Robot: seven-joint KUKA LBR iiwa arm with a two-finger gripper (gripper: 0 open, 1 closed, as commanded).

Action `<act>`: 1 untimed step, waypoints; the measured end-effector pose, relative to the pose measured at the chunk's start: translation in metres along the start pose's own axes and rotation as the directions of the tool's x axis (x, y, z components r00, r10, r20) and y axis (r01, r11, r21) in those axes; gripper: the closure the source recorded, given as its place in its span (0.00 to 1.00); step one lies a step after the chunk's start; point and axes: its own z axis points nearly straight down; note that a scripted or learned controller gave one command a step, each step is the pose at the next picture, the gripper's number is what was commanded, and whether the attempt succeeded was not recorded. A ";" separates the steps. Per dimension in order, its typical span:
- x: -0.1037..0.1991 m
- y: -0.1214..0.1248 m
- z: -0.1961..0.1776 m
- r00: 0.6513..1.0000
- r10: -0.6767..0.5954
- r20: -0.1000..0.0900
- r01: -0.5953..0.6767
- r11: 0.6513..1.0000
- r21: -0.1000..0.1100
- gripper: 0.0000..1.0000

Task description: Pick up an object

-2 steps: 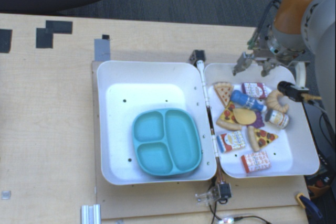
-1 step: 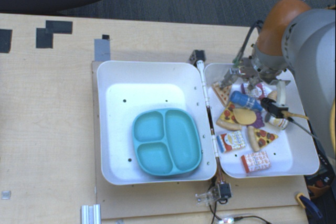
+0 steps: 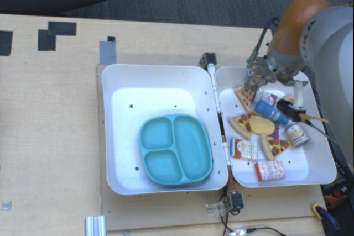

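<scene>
Target pile: toy food items in the right bin (image 3: 321,174), among them a blue bottle (image 3: 271,111), pizza slices (image 3: 241,125), a small can (image 3: 297,135) and a red-and-white packet (image 3: 270,170).
Gripper: the gripper (image 3: 255,79) hangs at the far edge of the pile, just beside a waffle-like piece (image 3: 244,98); whether it is clenched or released, I cannot tell.
Doing it well: pick one item lying apart, probably the packet, since the middle ones touch.
Left bin: the left bin (image 3: 119,119) holds a teal divided plate (image 3: 176,148).
</scene>
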 end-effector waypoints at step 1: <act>-0.083 -0.040 0.018 1.000 0.007 0.003 -0.007 1.000 -0.010 1.00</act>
